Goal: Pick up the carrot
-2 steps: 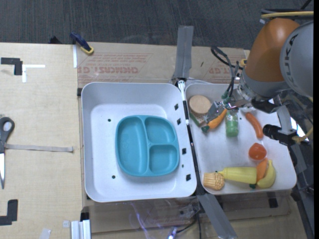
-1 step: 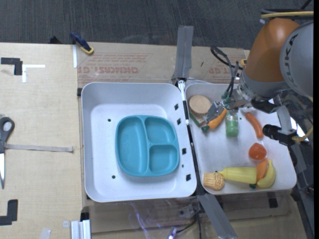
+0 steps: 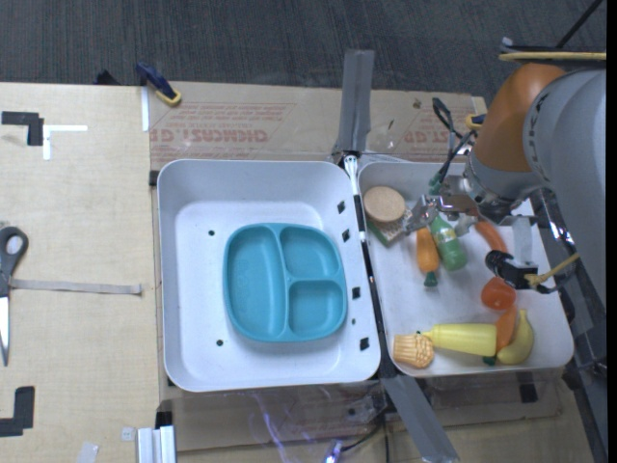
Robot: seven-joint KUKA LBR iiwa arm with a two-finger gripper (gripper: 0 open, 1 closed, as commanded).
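Note:
The carrot point(image 3: 427, 250) is a short orange piece with a green stub at its near end. It lies in the right bin point(image 3: 405, 302), toward the upper middle, beside a green bottle point(image 3: 449, 246). My gripper point(image 3: 439, 207) hangs just above the far ends of the carrot and the bottle, and the grey arm with its orange band comes in from the upper right. The wrist hides the gripper's tip, so whether it touches the carrot cannot be made out.
The right bin also holds a round tan bun point(image 3: 384, 204), a corn cob point(image 3: 451, 341), a banana point(image 3: 522, 340), a red tomato point(image 3: 497, 294) and another thin orange piece point(image 3: 491, 234). A blue divided plate point(image 3: 286, 282) sits in the left bin point(image 3: 183, 258).

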